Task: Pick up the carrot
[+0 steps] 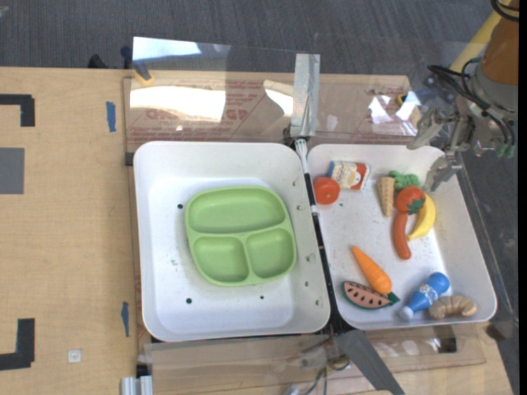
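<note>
The carrot [372, 270] is orange and lies at a slant in the front middle of the right bin [476, 253], its tip pointing to the back left. A watermelon slice [367, 295] sits right in front of it. My gripper [431, 155] hovers over the bin's back right corner, far behind the carrot. Its fingers look open, with nothing between them.
In the right bin also lie a red tomato [327, 190], a small can [348, 174], a cone [386, 194], a banana [424, 216], a red sausage [401, 237], a blue bottle [426, 294] and a tan piece [454, 307]. The left bin [156, 220] holds a green divided plate [240, 235].
</note>
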`<state>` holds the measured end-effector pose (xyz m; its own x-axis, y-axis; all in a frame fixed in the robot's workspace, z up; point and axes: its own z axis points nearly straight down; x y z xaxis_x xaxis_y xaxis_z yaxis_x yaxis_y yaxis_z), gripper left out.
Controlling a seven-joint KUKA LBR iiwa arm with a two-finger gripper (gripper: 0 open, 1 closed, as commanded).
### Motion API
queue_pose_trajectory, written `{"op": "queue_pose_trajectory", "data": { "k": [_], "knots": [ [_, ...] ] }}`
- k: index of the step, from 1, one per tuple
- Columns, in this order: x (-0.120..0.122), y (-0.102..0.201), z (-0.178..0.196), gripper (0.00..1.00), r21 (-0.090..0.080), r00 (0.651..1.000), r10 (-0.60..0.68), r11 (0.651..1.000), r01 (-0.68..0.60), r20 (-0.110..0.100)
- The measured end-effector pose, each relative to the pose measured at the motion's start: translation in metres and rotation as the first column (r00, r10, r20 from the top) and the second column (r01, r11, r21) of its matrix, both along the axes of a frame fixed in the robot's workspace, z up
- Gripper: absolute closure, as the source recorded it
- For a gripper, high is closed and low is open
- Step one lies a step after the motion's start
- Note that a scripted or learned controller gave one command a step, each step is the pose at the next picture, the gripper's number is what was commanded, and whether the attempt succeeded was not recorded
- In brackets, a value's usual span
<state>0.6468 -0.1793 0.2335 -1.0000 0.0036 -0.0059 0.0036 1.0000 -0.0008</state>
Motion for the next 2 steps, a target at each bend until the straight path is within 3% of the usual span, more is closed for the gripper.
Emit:
{"op": "queue_pose_trajectory", "data": {
  "k": [1,2],
  "knots": [
    [-0.026,0.066,-0.135,0.00,-0.002,0.999,0.038,0.999,-0.038,0.008],
    [-0.089,0.078,-0.143,0.00,0.001,1.000,-0.026,1.000,0.026,0.007]
  ]
}}
